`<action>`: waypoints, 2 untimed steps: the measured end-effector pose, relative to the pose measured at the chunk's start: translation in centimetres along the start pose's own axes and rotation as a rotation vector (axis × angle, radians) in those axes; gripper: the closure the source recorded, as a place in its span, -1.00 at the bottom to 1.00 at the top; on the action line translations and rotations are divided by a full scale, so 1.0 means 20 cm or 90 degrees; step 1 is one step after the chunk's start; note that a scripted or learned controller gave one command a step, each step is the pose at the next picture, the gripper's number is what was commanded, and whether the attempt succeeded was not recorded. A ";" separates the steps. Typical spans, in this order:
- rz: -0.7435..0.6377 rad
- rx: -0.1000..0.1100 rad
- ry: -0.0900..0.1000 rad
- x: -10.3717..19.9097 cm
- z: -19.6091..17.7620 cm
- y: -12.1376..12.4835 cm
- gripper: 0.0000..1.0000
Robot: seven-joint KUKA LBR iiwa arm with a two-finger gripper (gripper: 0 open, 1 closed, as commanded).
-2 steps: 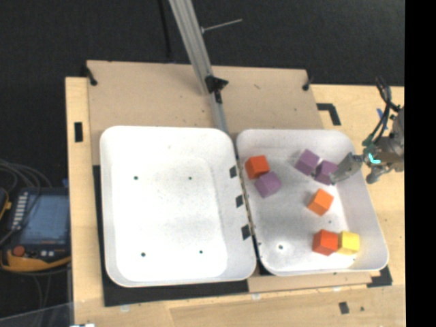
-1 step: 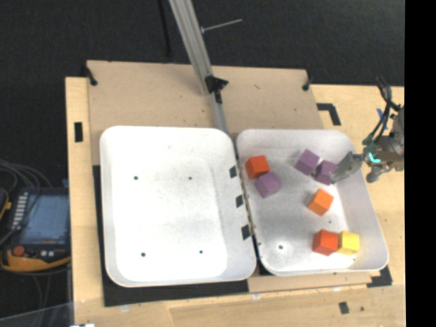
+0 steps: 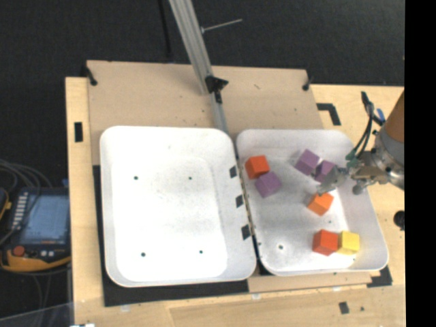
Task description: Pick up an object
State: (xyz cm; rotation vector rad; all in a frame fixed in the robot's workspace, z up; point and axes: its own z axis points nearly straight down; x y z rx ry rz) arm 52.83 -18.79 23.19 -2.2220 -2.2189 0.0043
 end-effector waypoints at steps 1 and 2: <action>0.000 0.002 0.000 -0.01 0.32 0.00 -1.00; 0.000 0.001 0.000 -0.02 0.63 0.01 -1.00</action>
